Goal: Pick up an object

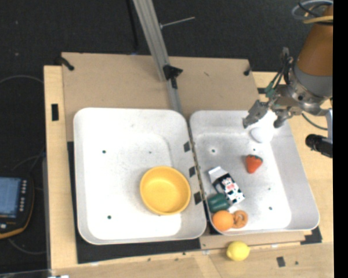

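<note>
My gripper (267, 119) hangs over the far right part of the right bin (290, 172), its two fingers spread apart, so it is open. A small white rounded thing (261, 134) lies just below and between the fingertips; I cannot tell whether they touch it. A red strawberry-shaped object (253, 164) sits a little nearer in the bin. Toward the bin's near left lie a white, black and blue box (227, 186), a dark green item (216, 201), an orange (221, 220) and a small brown-orange piece (240, 218).
A yellow bowl (165, 190) stands in the left bin (104, 143). A lemon (238, 251) lies on the bench in front of the right bin. A slanted metal pole (156, 39) rises behind the bins. A handheld pendant (6, 204) rests at far left.
</note>
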Controlling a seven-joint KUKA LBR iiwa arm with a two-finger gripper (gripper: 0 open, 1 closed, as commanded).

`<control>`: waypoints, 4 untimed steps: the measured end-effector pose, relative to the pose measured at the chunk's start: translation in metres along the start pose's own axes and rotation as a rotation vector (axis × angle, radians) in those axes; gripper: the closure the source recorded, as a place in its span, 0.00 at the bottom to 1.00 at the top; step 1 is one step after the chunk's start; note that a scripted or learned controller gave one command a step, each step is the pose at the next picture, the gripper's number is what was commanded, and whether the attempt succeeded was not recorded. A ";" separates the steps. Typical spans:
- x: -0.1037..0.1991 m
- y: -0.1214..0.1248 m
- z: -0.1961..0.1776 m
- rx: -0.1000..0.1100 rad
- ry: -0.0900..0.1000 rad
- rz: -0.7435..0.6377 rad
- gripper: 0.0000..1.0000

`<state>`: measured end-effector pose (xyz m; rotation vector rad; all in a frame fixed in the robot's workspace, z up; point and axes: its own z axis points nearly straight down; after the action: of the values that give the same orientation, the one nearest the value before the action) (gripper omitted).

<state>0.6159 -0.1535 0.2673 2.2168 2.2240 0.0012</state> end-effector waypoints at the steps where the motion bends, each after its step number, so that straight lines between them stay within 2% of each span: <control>1: 0.000 0.000 0.000 0.000 0.000 0.000 0.00; 3: -0.001 0.003 0.124 0.006 -0.001 0.004 0.00; 4: -0.002 0.002 0.169 0.005 -0.001 0.006 0.00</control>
<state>0.6184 -0.1553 0.0982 2.2254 2.2196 -0.0061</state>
